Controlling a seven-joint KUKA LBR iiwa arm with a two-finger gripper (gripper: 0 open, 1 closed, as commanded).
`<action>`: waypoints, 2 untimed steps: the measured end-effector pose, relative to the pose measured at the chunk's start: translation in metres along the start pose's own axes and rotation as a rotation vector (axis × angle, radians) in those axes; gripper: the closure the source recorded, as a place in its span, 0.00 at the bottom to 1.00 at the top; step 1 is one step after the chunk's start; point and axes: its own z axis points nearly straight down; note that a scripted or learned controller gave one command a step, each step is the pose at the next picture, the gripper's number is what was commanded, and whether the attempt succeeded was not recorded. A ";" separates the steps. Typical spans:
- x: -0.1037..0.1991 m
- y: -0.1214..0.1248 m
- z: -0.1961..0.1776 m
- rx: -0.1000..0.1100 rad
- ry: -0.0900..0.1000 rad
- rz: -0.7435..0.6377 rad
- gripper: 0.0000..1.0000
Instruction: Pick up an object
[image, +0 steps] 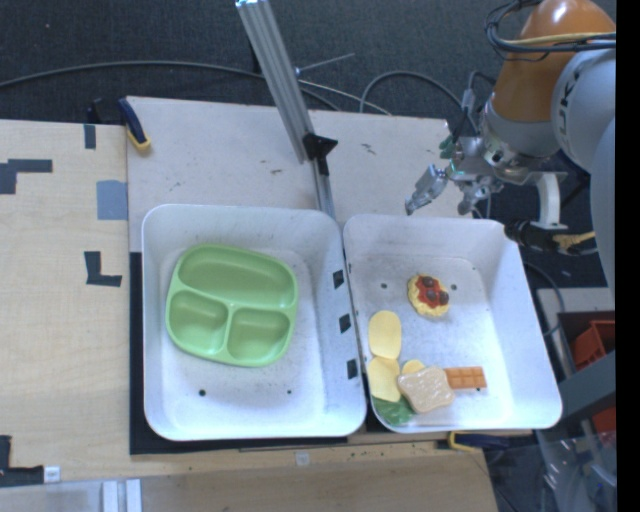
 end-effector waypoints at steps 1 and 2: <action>0.000 0.000 0.000 0.000 0.000 0.000 0.00; -0.002 0.007 0.049 0.005 -0.001 0.000 0.00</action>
